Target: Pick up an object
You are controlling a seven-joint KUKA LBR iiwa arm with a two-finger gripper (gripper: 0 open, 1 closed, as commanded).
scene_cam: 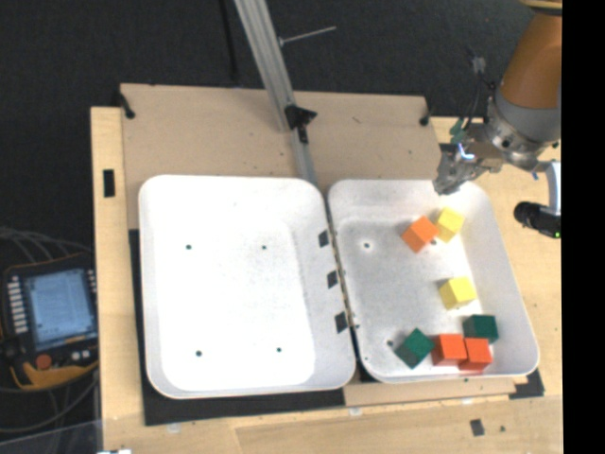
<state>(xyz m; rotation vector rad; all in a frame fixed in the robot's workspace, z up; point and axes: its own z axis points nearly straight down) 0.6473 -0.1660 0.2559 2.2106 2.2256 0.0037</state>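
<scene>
- Seven small blocks lie in the right bin point(378, 201), and none of them is between the fingers of the hand point(452, 180).
- The hand hangs over the far right corner of the right bin, at the end of the grey arm point(525, 112) with its orange band. I cannot tell if it is released or clenched, because it is small and blurred.
- Nearest to the hand are an orange block point(419, 234) and a yellow block point(450, 222). They touch each other and both sit turned, with corners toward the bin walls.
- The blocks look like cubes, so no long axis can be told.
- A second yellow block point(458, 292) lies alone near the middle of the right side, also turned a little.
- At the near edge of the bin there is a group: a green block point(413, 347) on the left, tilted like a diamond, then two orange blocks point(451, 348) point(477, 353) side by side, touching.
- Another green block point(481, 327) sits just behind the right one of these.
- The left bin point(151, 253) stands just beside the right bin; both rest on the bench point(109, 159).
- A metal pole point(269, 55) rises at a slant behind the bins.
- A tablet-like device point(55, 310) lies left of the bench.
</scene>
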